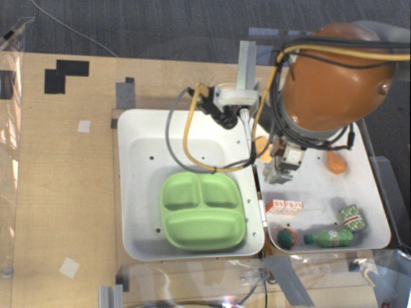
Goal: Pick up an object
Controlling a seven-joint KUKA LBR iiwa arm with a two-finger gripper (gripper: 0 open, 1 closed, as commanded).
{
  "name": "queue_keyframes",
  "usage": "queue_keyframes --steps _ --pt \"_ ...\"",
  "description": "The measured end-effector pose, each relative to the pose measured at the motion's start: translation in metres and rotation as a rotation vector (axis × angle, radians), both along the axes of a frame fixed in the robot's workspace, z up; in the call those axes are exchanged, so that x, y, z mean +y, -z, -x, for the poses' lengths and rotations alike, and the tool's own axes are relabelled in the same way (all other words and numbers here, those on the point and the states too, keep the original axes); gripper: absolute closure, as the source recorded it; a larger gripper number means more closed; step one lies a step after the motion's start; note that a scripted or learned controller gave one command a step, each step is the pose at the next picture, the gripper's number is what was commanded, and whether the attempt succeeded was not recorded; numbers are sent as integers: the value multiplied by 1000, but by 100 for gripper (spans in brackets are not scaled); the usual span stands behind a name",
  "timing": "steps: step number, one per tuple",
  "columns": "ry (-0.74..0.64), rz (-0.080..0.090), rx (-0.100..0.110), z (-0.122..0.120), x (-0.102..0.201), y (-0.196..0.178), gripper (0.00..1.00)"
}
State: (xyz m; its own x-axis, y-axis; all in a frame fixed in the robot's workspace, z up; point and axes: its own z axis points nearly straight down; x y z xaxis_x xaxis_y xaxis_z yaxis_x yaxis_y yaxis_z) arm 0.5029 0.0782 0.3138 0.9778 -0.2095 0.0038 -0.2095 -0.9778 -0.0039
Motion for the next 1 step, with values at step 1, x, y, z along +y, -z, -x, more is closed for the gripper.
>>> queue_keyframes --steps 1 --pt "-5 2 7 1 -54 53 100"
